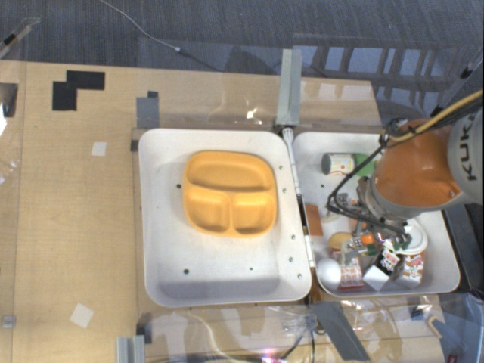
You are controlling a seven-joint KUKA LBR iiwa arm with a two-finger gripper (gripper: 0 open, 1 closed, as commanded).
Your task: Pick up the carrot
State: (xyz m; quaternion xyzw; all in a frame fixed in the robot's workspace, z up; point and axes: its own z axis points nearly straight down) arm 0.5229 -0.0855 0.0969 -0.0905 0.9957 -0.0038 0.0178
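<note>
The carrot (368, 240) shows as a small orange bit in the right bin (452, 274), lower right of the frame, just under the hand (376, 235). It is probably a light, stiff, smooth toy (best gripped across its middle). Its axis and direction are hidden; whether the hand is clenched, I cannot tell.

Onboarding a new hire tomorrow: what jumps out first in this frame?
The yellow divided tray, alone in the left bin. Then the arm's orange wrist band, low over the right bin, above a crowded pile: a small can, a white egg-like ball, small cartons, and an orange bit, possibly the carrot.
</note>
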